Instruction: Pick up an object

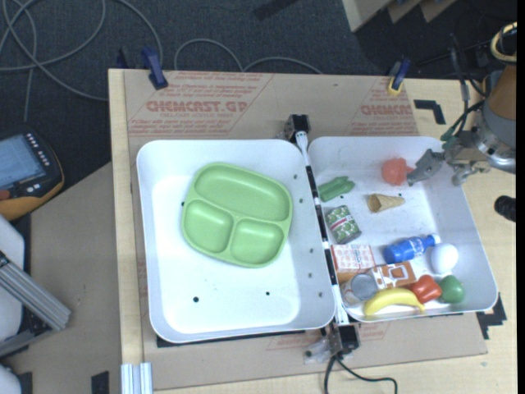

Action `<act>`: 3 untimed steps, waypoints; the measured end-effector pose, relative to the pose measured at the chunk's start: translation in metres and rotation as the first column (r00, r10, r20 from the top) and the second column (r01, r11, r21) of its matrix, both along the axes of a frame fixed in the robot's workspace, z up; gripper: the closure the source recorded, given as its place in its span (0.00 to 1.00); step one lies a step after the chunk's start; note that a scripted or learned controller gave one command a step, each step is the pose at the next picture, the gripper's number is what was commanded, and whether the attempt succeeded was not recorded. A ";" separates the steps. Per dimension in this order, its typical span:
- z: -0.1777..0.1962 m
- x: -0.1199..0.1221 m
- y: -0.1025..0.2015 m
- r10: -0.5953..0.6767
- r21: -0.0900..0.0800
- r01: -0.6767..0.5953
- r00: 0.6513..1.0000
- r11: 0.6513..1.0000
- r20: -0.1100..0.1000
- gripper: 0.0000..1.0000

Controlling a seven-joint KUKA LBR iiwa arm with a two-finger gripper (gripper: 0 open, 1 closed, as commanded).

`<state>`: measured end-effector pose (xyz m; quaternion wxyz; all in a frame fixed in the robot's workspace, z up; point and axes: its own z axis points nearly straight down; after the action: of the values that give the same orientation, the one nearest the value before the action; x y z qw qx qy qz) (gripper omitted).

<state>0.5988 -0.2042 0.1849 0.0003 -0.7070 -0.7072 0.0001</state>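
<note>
My gripper (441,169) hangs over the far right corner of the right bin (467,212), its fingers spread apart with nothing between them. A red ball-shaped toy (394,171) lies just left of the gripper, apart from it. Below that is a tan wedge (384,202). A green pod (335,189) and a green packet (342,224) lie along the bin's left wall. At the near end sit a blue bottle (408,249), a white egg (444,258), a banana (394,303), a red pepper (425,286) and a green lime (452,289).
A green divided plate (238,214) lies in the left bin (164,286). A red-and-white carton (355,258) and a tin can (361,288) crowd the right bin's near left corner. A divider rail (316,220) separates the bins. Bare floor shows mid-right in the right bin.
</note>
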 end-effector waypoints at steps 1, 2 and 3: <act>-0.051 0.046 0.027 0.001 -0.001 -0.001 1.000 1.000 0.002 0.00; -0.101 0.068 0.015 0.001 -0.001 -0.001 1.000 1.000 0.001 0.00; -0.089 0.069 0.015 0.002 -0.004 -0.002 1.000 1.000 0.005 1.00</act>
<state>0.6677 -0.1891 0.0958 -0.0031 -0.7061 -0.7081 -0.0003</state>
